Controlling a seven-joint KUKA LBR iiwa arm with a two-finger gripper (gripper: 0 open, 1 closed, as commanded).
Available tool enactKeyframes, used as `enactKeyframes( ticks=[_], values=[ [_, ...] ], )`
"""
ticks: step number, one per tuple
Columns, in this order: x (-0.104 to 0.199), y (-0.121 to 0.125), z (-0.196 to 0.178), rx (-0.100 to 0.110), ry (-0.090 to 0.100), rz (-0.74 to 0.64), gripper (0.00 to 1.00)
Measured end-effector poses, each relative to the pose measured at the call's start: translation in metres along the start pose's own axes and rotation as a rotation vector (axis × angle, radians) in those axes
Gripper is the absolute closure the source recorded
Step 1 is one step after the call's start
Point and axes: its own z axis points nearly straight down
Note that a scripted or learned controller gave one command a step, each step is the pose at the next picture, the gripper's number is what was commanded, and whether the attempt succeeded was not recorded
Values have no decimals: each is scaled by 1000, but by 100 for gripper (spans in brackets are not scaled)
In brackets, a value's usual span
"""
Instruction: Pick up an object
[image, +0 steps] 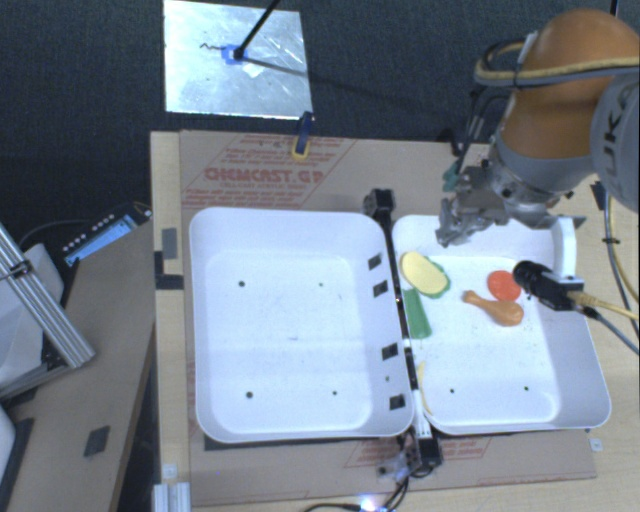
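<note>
Camera view | gripper (455, 232) at right bin (520, 405) back edge | grip state unclear

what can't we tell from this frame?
- Gripper, camera view: small and blurred over the right bin; open or shut is unreadable.
- Green object: its upper end is covered by the yellow piece.
- Arm: cut off by the top and right edges.
- Red piece and orange piece: too small to identify; touching or apart is unclear.
</note>
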Motion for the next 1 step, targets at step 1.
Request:
enactKeyframes(
  ticks=[1],
  values=[
    [74,-12,119,15,2,-4,100]
  ],
)
